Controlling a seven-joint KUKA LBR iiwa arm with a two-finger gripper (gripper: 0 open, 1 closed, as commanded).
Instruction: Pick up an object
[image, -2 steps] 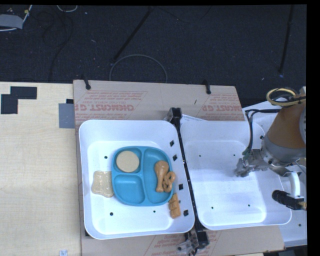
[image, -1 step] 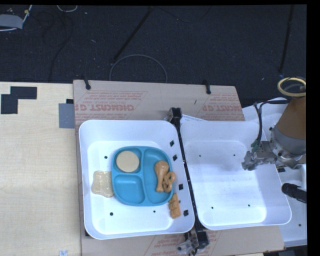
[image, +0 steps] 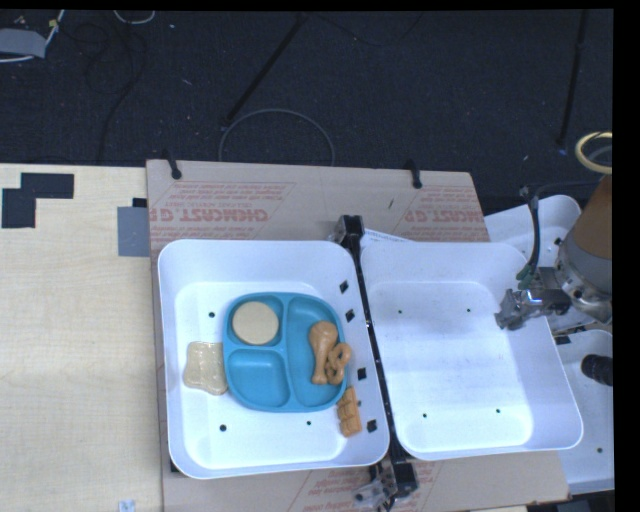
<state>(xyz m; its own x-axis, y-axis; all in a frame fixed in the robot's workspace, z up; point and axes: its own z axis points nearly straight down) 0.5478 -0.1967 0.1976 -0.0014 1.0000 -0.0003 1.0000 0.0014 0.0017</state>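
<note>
Nothing is picked up yet. The gripper (image: 512, 308) hangs at the right bin's (image: 450, 440) right edge; whether it is open or closed cannot be told. The objects lie in the left bin (image: 190, 270): a blue tray (image: 270, 385) with a round biscuit (image: 254, 322) and pretzel (image: 328, 352).

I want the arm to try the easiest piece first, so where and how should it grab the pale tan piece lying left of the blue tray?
A judgement: take the pale tan piece across its narrower width, coming straight down from above. It lies flat on the left bin floor, close beside the blue tray, so one finger needs to fit on the tray side. Its left edge has free floor.
</note>
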